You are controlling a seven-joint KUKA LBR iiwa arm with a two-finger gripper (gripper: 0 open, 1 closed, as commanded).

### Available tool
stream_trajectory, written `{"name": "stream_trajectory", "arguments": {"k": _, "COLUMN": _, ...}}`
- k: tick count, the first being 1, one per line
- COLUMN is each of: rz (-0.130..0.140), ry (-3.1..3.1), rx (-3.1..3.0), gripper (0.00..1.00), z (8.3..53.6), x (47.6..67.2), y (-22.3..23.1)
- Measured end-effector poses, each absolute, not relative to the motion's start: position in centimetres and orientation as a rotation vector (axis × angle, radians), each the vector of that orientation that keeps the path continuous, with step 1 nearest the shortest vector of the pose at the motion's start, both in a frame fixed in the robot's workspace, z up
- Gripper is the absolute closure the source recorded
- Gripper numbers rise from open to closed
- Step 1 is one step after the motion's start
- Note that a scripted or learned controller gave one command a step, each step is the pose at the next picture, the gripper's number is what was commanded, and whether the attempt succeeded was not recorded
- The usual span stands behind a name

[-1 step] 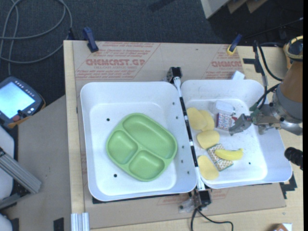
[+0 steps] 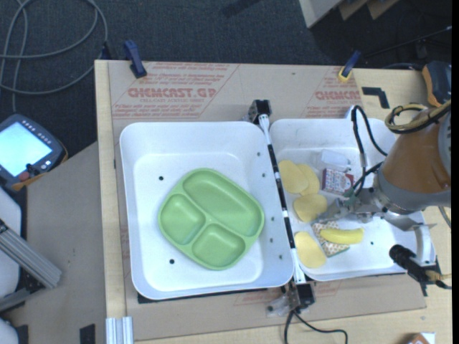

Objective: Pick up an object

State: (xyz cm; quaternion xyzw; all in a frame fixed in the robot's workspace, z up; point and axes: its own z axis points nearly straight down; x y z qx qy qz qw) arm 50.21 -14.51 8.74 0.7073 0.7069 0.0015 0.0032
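Banana in right bin, pincer close above it.

From the left: the left bin holds a green divided plate. The right bin holds pale yellow discs, a small printed packet and the banana near its front wall. The arm reaches in from the right, pincer low over the clutter. Pincer opening: cannot tell; nothing visibly held. Judged step: approach, before grasp. The next move calls for centring over one object and clearing its neighbours.
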Motion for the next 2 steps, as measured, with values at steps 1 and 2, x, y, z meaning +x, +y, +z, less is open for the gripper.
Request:
{"name": "stream_trajectory", "arguments": {"k": 1, "rz": 0.008, "ry": 2.217, "rx": 2.217, "gripper": 0.0, "z": 8.7, "x": 48.2, "y": -9.7}}
{"name": "stream_trajectory", "arguments": {"k": 2, "rz": 0.008, "ry": 2.215, "rx": 2.217, "gripper": 0.0, "z": 8.8, "x": 54.2, "y": -13.6}}
